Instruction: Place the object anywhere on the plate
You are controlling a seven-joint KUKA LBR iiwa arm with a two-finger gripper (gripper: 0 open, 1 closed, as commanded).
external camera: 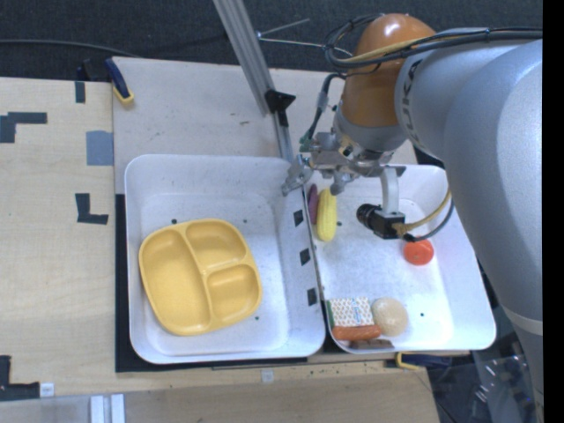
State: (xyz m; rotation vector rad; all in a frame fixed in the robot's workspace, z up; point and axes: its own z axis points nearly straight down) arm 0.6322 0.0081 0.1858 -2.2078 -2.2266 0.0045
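Observation:
A yellow divided plate (201, 274) lies in the left bin (145, 183). In the right bin (458, 315), close to its left wall, a yellow banana-shaped object (326, 215) hangs or rests upright just under my gripper (323, 181). The gripper sits directly over the banana's top end, with a dark purplish piece beside it on the left. An orange ball (419, 252) lies to the right of the banana. A waffle-like square (351, 310), a red sausage (356, 331) and a beige bun (389, 315) sit at the bin's near edge.
The grey arm with its orange band (388, 69) fills the upper right and overhangs the right bin. A slanted metal pole (251, 60) crosses above the bins' divider. A black clamp-like part (379, 220) hangs off the wrist over the right bin.

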